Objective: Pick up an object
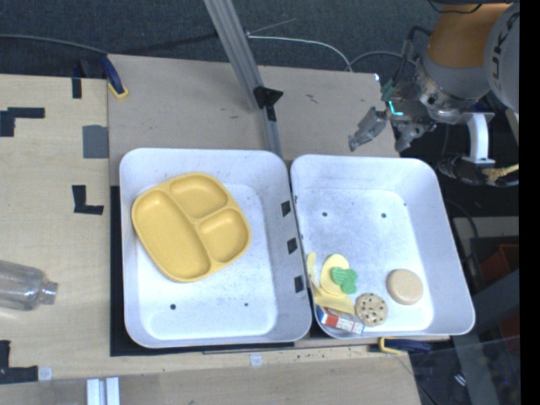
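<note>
no readable text, labels or numbers anywhere on the bins or bench.

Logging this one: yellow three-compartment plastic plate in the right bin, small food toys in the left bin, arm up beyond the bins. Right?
Bins swapped. The camera view shows the yellow three-compartment plastic plate in the left bin and the small food toys in the right bin; the rest stands.

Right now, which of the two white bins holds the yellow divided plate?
The left bin; the yellow plate lies in it, while the right bin holds small food items.
</note>
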Tool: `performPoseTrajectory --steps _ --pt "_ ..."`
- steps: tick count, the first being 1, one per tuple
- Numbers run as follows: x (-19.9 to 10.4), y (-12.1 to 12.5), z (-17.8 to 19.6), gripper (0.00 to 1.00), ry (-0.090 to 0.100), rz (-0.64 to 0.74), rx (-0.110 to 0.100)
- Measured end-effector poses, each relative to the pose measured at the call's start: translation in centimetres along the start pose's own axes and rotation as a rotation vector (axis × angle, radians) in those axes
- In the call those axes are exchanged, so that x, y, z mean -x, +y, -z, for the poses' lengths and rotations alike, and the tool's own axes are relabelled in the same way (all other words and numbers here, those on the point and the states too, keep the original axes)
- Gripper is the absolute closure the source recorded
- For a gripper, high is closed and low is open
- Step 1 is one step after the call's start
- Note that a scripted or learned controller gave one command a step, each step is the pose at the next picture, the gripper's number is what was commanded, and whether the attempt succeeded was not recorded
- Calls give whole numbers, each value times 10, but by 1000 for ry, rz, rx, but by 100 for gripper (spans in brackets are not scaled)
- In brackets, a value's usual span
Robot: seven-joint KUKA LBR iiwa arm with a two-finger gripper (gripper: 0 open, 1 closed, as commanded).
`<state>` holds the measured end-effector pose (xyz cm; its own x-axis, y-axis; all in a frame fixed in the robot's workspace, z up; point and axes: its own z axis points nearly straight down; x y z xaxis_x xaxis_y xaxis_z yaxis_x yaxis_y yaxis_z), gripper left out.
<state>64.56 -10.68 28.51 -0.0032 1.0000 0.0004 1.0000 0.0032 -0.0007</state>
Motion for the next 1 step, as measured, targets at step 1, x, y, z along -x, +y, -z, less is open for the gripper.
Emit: performPoseTrajectory --steps 1 --pt "-2 0 10 100 1 3 0"
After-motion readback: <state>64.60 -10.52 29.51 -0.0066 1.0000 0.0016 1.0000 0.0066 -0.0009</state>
